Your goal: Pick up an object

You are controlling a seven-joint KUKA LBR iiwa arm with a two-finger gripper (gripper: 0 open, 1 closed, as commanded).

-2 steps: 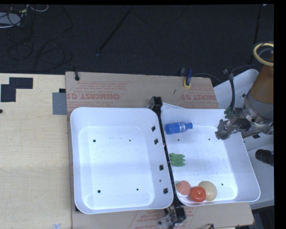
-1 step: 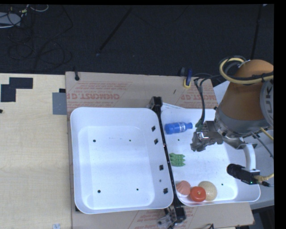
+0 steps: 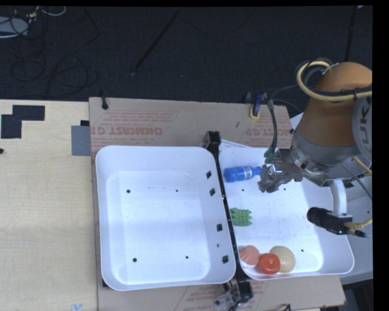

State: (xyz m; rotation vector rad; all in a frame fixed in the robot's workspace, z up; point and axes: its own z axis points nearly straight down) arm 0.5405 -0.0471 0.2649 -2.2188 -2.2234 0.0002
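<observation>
gripper (image 3: pixel 271 180) beside blue bottle (image 3: pixel 238 174)

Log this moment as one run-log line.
end effector: over right bin | nearest: blue bottle | grasp: not seen

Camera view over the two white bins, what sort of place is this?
Likely a robotics lab test bench: a robot arm over the right bin, cardboard sheeting underneath, loose cables on the dark floor.

Only a little can be read here. Red lettering is printed on the cardboard sheet (image 3: pixel 152 118) under the bins, seen upside down and mirrored; it looks like "CHEMCAST GP" up left of the fingers, and a shorter red fragment sits just above them. Another red bit at the cardboard's bottom edge can't be made out.
</observation>
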